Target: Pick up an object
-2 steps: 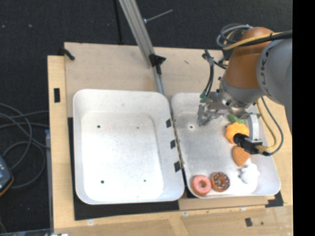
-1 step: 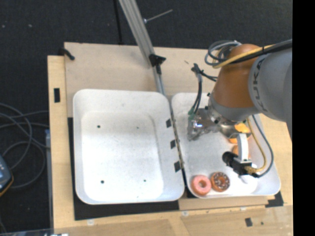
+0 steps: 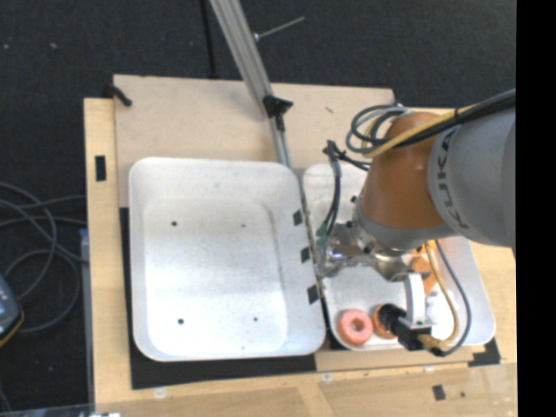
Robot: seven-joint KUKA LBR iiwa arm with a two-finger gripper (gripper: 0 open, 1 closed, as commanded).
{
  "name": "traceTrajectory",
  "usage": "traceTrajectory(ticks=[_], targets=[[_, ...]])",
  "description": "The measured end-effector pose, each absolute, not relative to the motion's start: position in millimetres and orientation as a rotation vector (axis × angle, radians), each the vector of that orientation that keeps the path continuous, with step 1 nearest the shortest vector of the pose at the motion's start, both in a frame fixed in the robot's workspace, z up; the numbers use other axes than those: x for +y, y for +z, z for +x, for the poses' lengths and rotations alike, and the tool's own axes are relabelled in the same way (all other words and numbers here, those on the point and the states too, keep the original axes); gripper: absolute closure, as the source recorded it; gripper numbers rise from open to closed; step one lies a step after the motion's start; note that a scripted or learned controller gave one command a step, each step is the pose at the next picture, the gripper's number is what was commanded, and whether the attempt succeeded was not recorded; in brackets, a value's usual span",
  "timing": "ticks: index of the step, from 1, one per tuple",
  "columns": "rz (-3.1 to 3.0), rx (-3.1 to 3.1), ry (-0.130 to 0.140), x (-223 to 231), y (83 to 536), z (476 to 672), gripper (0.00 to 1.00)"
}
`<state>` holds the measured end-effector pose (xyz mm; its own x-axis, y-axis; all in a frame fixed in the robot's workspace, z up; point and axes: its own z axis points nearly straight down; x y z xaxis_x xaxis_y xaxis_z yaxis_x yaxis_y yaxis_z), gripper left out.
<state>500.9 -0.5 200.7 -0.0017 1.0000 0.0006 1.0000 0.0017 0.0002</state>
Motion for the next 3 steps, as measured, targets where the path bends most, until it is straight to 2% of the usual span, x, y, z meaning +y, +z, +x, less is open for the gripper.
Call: traceTrajectory(ticks=[1, 3], targets=[[-2.22, -2.223, -0.001, 20, 201, 489.4, 1.0], [-2.224, -2.22, 0.0, -38, 201, 496.9, 1.0]])
